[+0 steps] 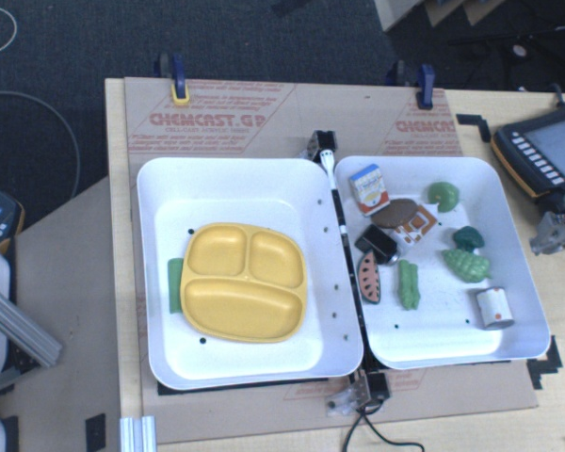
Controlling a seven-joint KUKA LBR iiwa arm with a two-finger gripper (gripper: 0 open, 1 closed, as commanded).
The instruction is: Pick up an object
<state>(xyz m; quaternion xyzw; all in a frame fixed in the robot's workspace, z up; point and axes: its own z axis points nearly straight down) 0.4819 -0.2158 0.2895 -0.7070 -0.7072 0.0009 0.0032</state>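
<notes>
Left white bin (160, 252): we've got a yellow three-compartment plastic tray (246, 282) lying on a green flat piece (175, 284).
Right white bin (518, 252): small toys near the divider, a milk carton (368, 186), watermelon slice (368, 278), green pickle (409, 284), silver can (493, 308).
Gripper: can't tell its state.

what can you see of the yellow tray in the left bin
The yellow tray looks like smooth moulded plastic with rounded corners and three compartments: two small ones at the far side, one long one nearer. It lies flat, face up, in the left bin, slightly skewed. A green piece shows at its left edge, partly under it.
</notes>
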